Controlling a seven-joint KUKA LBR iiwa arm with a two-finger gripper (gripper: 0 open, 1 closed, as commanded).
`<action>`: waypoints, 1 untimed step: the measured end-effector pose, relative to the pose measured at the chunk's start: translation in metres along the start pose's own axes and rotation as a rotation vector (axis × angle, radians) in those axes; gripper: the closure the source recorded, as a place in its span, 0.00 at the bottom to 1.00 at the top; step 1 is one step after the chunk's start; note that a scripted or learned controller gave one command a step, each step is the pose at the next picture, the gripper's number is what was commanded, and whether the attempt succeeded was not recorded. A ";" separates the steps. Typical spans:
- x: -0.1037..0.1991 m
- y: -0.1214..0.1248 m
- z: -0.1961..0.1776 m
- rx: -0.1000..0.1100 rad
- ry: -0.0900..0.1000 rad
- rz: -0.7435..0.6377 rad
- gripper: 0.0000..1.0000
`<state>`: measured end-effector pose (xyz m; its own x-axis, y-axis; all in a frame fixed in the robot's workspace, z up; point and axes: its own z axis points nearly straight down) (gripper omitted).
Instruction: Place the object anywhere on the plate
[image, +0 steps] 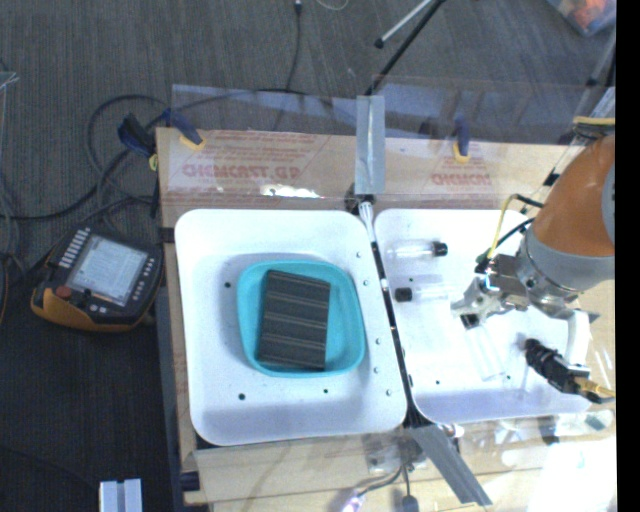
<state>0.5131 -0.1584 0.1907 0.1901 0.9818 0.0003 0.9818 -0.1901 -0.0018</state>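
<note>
- We are seeing the dark ribbed rectangular block (295, 319) already lying flat on the teal rounded plastic plate (347, 345) in the left white bin (200, 390).
- Our tool (478, 306) is hovering over the right white bin (440, 400); we cannot tell its state.
- We are advising a clear retreat, leaving the block undisturbed.

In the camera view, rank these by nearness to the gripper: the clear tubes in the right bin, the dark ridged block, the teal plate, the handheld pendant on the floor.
From the gripper, over the right bin:
1. Clear tubes, same bin, just left of it.
2. Teal plate, left bin, its right rim nearest.
3. Dark ridged block, lying on the plate's middle.
4. Handheld pendant, far left, off the bench.
</note>
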 end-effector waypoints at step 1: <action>0.000 0.000 0.000 0.000 0.000 0.000 0.00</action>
<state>0.5131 -0.1584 0.1907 0.1901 0.9818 0.0004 0.9818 -0.1901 -0.0018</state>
